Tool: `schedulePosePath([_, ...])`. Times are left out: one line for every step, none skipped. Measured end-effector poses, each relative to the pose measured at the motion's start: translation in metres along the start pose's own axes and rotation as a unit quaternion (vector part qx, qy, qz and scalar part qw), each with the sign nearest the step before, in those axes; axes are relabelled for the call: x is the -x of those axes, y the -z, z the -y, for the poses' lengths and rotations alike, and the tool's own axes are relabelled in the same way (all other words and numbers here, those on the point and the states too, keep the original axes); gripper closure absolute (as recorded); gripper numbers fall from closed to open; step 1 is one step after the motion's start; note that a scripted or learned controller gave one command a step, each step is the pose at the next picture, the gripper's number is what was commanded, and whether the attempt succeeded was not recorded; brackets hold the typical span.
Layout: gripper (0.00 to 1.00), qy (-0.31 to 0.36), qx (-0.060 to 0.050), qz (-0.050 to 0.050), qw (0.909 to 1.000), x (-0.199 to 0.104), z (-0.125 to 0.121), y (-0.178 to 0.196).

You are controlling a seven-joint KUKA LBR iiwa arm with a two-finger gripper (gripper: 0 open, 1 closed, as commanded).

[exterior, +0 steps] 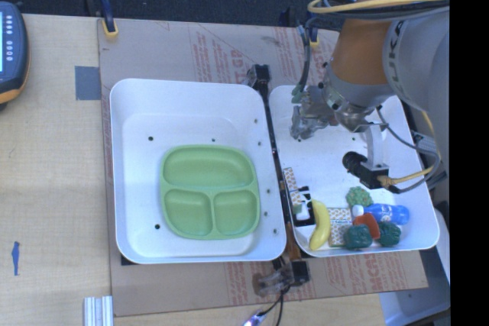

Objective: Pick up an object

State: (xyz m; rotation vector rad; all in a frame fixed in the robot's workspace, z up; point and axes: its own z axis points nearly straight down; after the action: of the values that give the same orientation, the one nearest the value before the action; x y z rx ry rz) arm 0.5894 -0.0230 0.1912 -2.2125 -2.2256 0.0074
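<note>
My gripper (303, 126) hangs over the upper left part of the right white bin (336, 175), its fingers pointing down with nothing visible between them. Toys are piled in that bin's lower corner: a yellow banana (320, 224), a green broccoli (358, 197), a blue bottle (387, 213), a red piece (369, 224) and a dark green piece (357, 238). All of them lie well below and to the right of my gripper.
The left white bin (130, 164) holds a green divided plate (209, 192). A black clip (261, 75) sits between the bins at the top. A dark device (11, 46) rests on the bench's far left. A black part and cables (367, 168) of the arm hang over the right bin.
</note>
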Motion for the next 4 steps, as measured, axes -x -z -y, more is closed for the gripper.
schedulePosePath([1.0,0.0,0.002,0.0,1.0,-0.001,-0.008,0.026])
schedulePosePath([1.0,-0.002,0.001,-0.001,1.0,0.026,0.01,0.046])
schedulePosePath([1.0,0.0,0.0,0.0,1.0,-0.028,0.024,-0.001])
schedulePosePath([1.0,-0.002,0.002,0.0,1.0,-0.018,0.031,0.028])
